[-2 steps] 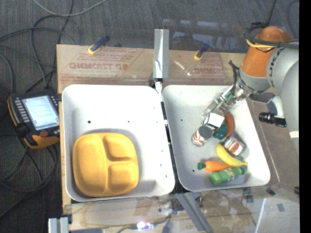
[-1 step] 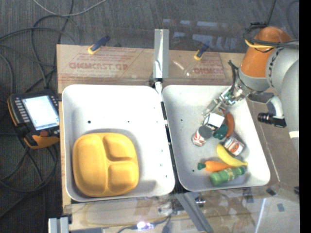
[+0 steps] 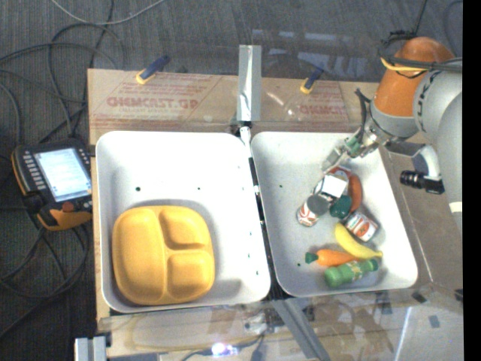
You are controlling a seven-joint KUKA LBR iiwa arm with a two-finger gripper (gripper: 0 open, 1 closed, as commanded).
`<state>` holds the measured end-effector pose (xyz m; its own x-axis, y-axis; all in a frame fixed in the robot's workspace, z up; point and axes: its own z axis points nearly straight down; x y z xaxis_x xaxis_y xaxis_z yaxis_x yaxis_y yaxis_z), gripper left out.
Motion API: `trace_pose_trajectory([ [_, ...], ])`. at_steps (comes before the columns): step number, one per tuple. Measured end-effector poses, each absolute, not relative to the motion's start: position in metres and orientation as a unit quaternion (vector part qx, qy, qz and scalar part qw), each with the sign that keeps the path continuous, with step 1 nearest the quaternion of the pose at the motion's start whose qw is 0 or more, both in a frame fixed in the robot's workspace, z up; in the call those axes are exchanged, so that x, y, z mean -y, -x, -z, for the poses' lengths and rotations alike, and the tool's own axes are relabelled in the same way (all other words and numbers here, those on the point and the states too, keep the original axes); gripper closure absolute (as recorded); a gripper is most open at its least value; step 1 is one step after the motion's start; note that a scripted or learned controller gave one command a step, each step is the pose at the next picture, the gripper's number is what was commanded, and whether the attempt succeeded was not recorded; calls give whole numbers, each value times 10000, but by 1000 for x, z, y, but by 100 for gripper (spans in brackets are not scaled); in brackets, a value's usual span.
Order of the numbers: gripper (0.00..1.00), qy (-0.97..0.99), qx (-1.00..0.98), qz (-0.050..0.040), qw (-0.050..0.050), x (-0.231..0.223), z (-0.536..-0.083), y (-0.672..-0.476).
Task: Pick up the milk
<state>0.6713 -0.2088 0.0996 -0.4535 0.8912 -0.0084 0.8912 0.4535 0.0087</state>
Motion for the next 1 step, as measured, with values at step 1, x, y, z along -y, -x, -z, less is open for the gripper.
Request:
trace_pose_trajectory([
  [1,0,-5215,-8533,-9,-13,205,-98,-670],
])
